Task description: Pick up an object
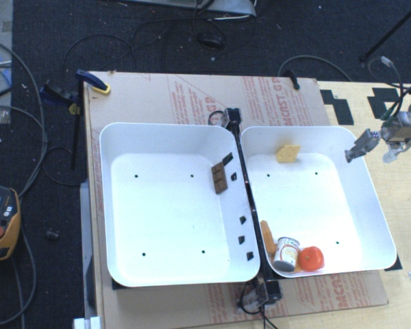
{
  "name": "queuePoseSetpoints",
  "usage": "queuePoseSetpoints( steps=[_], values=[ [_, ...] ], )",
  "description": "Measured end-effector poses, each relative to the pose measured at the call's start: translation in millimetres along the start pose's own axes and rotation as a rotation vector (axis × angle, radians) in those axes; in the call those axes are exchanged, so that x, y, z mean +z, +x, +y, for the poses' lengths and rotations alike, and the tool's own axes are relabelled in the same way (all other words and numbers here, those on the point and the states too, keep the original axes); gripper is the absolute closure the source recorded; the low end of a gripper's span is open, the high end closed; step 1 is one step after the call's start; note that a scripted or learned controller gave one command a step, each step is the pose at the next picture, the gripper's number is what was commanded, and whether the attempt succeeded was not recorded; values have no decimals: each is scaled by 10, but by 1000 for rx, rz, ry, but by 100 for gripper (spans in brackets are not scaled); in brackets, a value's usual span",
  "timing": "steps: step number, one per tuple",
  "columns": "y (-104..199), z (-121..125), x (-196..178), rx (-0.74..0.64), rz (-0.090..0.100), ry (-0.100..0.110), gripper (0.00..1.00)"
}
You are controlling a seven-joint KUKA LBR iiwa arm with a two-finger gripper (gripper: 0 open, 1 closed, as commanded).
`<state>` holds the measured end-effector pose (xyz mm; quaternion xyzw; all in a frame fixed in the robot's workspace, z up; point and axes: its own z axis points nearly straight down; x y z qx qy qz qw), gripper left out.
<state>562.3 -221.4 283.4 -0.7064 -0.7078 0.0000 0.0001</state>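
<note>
The right bin point(359, 204) holds a yellow wedge point(288, 153) near its far edge. In its near corner lie an orange carrot-like stick point(267, 235), a small tin can point(285, 252) and a red tomato point(311, 258), packed close together. A brown chocolate bar point(220, 177) lies in the left bin point(123, 204) by the right wall. My gripper point(375, 149) hangs over the right bin's far right rim, well apart from every object. It is open, with nothing between its fingers.
The bins stand on a cardboard-covered bench point(192, 98). Black clips point(243, 228) line the divider between the bins. A blue and yellow clamp point(92, 82) sits at the bench's far left corner. Cables and a yellow handset point(1, 221) lie on the floor to the left.
</note>
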Motion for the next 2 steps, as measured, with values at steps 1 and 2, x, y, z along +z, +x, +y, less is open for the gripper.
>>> queuePoseSetpoints(
  steps=[1, 2],
  values=[
    [2, 813, 236, 0, 0, 1, 0],
    [-5, 963, 752, 1, 1, 3, 0]
  ],
)
